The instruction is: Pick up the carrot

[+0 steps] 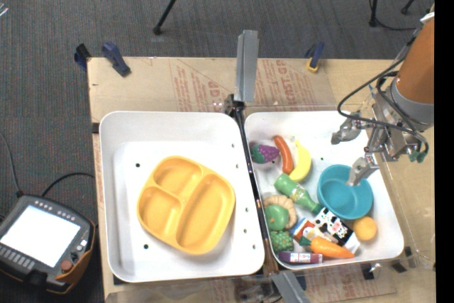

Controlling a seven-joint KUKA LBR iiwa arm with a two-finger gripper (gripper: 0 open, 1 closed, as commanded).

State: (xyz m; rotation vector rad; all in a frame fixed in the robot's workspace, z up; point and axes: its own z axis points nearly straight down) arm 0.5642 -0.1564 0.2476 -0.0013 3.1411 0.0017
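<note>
- The arm (418, 67) carries a broad orange band, smooth and rounded, with a grey metal section beneath it.
- Black cables loop out from the wrist in thin curves.
- The claw (353, 154) is bare silver-grey metal with angular brackets, ending in two slim, pale fingers (362, 170).
- Small dark fittings show around the wrist block.

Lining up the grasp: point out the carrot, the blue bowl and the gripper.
carrot (330, 248), camera view, middle of its orange body.
blue bowl (333, 204), camera view, near rim.
gripper (354, 177), camera view, between its fingertips.
</note>
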